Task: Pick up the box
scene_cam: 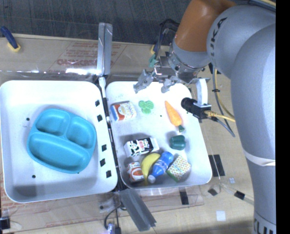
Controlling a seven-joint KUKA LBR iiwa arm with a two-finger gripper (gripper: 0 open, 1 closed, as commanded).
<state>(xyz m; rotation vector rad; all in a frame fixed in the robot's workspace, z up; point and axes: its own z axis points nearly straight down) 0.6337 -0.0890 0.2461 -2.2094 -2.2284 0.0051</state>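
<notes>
Camera view, item one: box, a small milk carton printed in black and white, lying on its side in the right bin, low and left of that bin's middle. Long axis runs roughly left to right across the picture, slightly tilted.

Relation to the hand: the hand hangs over the bin's far rim with its two fingers spread apart and nothing between them. The box lies well apart from it, toward the near side of the bin and a little to the left.

Neighbours of the box: banana just beside it on the near side, blue bottle next to that, a small can in the near left corner, patterned packet to the right. The far side of the box looks open, judged the easier approach.

Elsewhere in the right bin: yoghurt cup, green leaf-shaped toy, carrot, dark green lump.

Left bin: blue divided tray.

Surface: brown board under both bins.
</notes>
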